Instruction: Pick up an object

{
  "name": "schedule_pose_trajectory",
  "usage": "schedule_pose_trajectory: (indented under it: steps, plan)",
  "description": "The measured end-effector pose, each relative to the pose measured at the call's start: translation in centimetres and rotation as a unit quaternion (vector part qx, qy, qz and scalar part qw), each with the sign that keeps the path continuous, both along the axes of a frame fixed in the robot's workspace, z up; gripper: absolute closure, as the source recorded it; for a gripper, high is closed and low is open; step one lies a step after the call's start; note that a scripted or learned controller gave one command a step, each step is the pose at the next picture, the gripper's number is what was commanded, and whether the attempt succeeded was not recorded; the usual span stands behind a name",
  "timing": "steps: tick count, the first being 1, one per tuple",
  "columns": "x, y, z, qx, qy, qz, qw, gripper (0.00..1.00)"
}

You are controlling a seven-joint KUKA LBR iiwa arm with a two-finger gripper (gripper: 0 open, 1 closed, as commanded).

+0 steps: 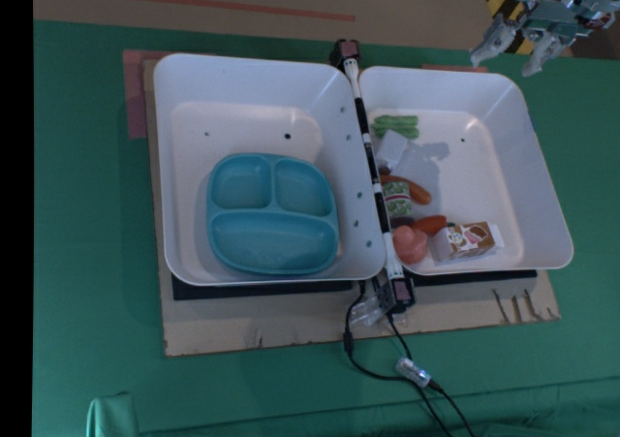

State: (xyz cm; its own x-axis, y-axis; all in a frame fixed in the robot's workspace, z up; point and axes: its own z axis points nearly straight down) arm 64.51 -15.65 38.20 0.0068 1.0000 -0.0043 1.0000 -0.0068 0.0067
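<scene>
Camera view: gripper point(511, 49) hangs above the far right corner of the right bin point(528, 125), fingers spread, nothing between them. Objects cluster along that bin's left wall: green bean-like piece point(396, 124), white wrapper point(392, 150), sausage point(409, 188), small green-label can point(395, 201), orange-red round fruit point(410, 244), juice carton point(466, 240) lying flat. Left bin point(194, 86) holds a teal divided plate point(272, 215).

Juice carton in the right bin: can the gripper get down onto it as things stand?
Probably yes. The carton lies on its side near the bin's front wall with nothing on top. A red item sits close on its left. The gripper, fingers spread, hangs above the bin's far corner.
</scene>
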Motion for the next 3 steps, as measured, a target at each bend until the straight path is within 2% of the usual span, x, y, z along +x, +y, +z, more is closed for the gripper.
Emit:
schedule_pose_trajectory:
  steps: [1, 2, 3]
  plan:
    - [5.6, 8.1, -9.7, 0.0008, 0.0, 0.002, 1.0, 0.0]
    - [5.6, 1.1, -16.6, 0.0023, 0.003, 0.002, 1.0, 0.0]
    - [5.9, 1.3, -14.8, 0.0047, -0.001, 0.0, 1.0, 1.0]
